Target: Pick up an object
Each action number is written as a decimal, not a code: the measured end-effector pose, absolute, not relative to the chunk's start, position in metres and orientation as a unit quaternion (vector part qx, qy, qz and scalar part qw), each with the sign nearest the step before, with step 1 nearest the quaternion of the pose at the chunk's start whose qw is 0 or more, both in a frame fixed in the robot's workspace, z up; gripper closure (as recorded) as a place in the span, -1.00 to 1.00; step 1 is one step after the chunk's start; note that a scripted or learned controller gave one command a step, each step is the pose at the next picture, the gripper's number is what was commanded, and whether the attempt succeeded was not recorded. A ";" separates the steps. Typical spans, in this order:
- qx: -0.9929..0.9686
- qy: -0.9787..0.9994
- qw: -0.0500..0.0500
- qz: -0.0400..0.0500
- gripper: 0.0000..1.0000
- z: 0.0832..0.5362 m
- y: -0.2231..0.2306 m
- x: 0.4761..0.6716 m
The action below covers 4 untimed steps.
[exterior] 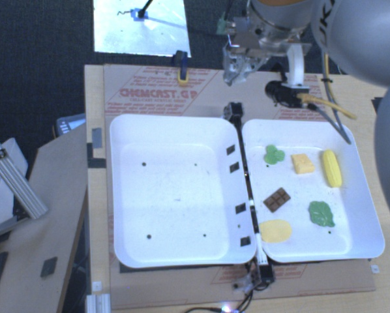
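Observation:
The right bin (361, 240) holds several small items: a green piece (274, 154), a yellow-orange cheese block (303, 163), a yellow corn cob (331, 167), a brown chocolate square (276, 199), a green leafy piece (321, 213) and a flat yellow oval (274, 230). My gripper (236, 70) hangs high over the bench's far edge, above the gap between the two bins. It sits well away from every item, and nothing shows between its fingers.
The left bin (120, 175) lies beside the right one, joined by a black divider with clips (242, 175). A blue and yellow clamp (181, 67) stands at the back edge. A shiny metal plate (139, 18) lies behind the bench.

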<state>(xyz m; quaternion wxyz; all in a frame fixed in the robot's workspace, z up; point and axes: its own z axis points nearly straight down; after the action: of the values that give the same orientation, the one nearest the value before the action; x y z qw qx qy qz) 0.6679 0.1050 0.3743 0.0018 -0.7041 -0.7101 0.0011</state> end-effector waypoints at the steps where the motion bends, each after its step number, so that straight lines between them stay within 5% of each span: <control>1: -0.701 -0.713 -0.002 -0.008 1.00 0.486 0.236 0.658; 2: -0.707 -0.708 -0.001 -0.002 1.00 0.527 0.217 0.669; 3: -0.703 -0.711 0.004 0.004 1.00 0.447 0.237 0.540; 4: -0.707 -0.707 -0.002 -0.005 1.00 0.524 0.222 0.563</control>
<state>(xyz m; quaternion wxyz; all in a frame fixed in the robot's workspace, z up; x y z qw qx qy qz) 0.5630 0.2223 0.5241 -0.0021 -0.7070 -0.7072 -0.0046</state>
